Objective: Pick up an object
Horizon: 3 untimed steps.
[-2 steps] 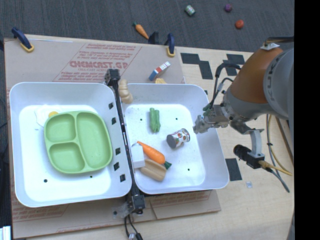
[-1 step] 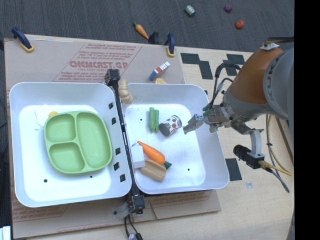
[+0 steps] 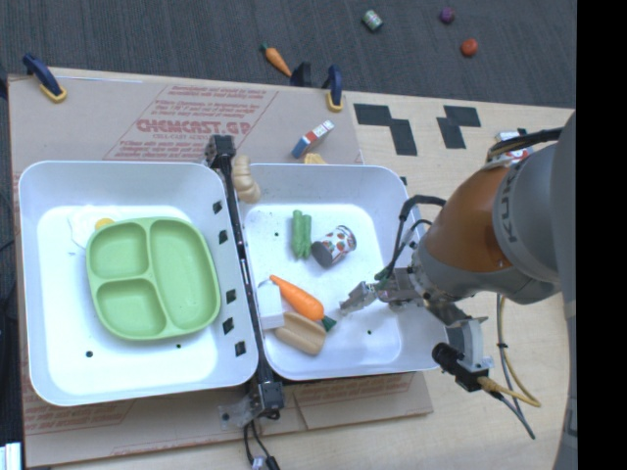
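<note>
The right bin (image 3: 382,189) holds an orange carrot (image 3: 297,298), a tan bread roll (image 3: 300,337), a white block (image 3: 270,308), a green bean pod (image 3: 300,233) and a small dark can with a red and white label (image 3: 334,245). My gripper (image 3: 355,300) reaches in from the right, low over the bin floor, its tip just right of the carrot's leafy end. Nothing shows between its fingers. The grey and orange arm (image 3: 485,233) hangs over the bin's right edge.
The left bin (image 3: 39,292) holds a green three-part plate (image 3: 152,277). A black divider clip (image 3: 220,150) sits between the bins, with a small tan figure (image 3: 242,178) beside it. Loose toys lie on the cardboard (image 3: 312,138) and the carpet beyond.
</note>
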Motion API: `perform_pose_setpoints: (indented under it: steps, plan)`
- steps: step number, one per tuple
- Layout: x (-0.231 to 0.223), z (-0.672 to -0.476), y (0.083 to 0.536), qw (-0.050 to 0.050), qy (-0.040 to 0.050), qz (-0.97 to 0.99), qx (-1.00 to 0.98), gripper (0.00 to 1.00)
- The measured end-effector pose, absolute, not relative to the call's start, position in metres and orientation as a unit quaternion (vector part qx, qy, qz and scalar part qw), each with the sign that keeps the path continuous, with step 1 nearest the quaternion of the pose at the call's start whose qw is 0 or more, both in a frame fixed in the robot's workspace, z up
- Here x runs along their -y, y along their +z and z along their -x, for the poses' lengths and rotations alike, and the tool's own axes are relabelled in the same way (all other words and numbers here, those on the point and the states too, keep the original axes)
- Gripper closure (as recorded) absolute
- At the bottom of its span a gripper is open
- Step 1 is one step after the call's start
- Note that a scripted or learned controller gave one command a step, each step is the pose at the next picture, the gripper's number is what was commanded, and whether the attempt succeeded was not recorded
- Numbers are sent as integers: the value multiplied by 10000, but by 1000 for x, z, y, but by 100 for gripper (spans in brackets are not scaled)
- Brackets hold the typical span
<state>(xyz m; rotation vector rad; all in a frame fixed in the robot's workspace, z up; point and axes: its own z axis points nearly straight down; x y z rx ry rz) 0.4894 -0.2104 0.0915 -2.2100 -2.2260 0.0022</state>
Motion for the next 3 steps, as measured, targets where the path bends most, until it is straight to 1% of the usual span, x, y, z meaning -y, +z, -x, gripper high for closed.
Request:
perform_pose_setpoints:
  steps: [1,2,3]
  plan:
    - [211,-491,102,12,13,7024,7117,100]
    - [212,-480,224,-13,-1,7052,7090,100]
    - [212,-478,263,-13,-2,7050,7092,100]
